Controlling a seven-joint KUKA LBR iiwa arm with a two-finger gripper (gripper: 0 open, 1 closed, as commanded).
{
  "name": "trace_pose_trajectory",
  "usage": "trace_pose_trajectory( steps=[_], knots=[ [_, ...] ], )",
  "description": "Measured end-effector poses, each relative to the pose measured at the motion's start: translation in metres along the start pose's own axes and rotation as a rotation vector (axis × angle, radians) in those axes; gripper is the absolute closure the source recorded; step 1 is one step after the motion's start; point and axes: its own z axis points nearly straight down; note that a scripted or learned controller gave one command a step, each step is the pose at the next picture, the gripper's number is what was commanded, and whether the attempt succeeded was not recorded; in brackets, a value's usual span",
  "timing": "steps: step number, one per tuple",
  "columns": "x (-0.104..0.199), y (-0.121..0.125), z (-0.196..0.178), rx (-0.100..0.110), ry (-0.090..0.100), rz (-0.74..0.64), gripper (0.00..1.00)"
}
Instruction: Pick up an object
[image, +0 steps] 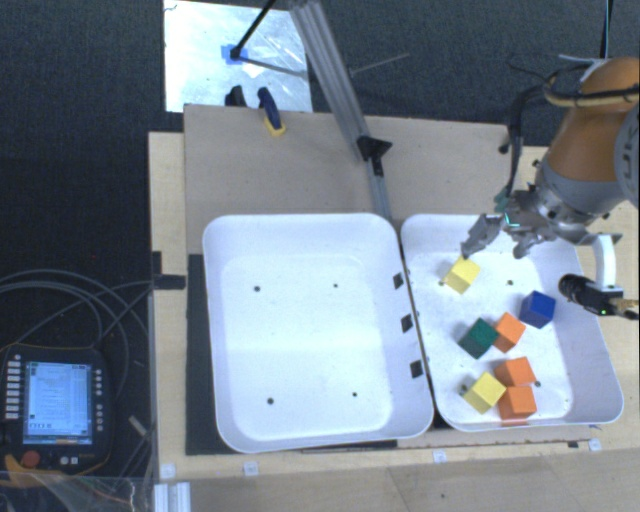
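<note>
From the overhead camera you see the tool (500, 235) hanging over the right bin (590, 400), its fingers spread and nothing between them. The nearest target, a yellow block (461, 275), lies tilted just below and left of it, close to the bin's inner wall. The other blocks (505, 365) cluster further down. If you descend off-centre, one finger may land on the tilted block and knock it toward the wall, leaving you closing on air

You've a pendant (55, 405) and cables (90, 300) off the bench's left edge, clamps (268, 108) at its back edge.
</note>
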Motion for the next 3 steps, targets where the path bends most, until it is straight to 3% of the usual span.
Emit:
trace_pose_trajectory(
  steps=[1, 3],
  knots=[
    [0.000, 0.000, 0.000, 0.000, 0.000, 0.000, 0.00],
    [0.009, 0.005, 0.100, 0.005, 0.000, 0.000, 0.00]
  ],
)
